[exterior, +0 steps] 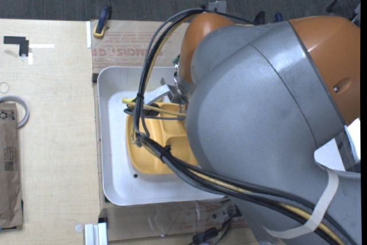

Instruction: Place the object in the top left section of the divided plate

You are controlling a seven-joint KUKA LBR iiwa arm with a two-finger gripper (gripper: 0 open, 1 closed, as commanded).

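Note:
A yellow divided plate (150, 153) lies in the left white bin (109, 140), its right part hidden under my arm. The big grey and orange arm (269, 112) covers most of the bin. My gripper (172, 96) reaches down over the plate's upper part, behind black cables, and its tips are not clearly visible. I cannot make out any object between them.
A bundle of black and yellow cables (143, 117) loops over the plate. A brown paper bag (10, 163) and a grey ring (20, 109) lie on the bench at left. A blue and yellow clamp (102, 21) sits above the bin.

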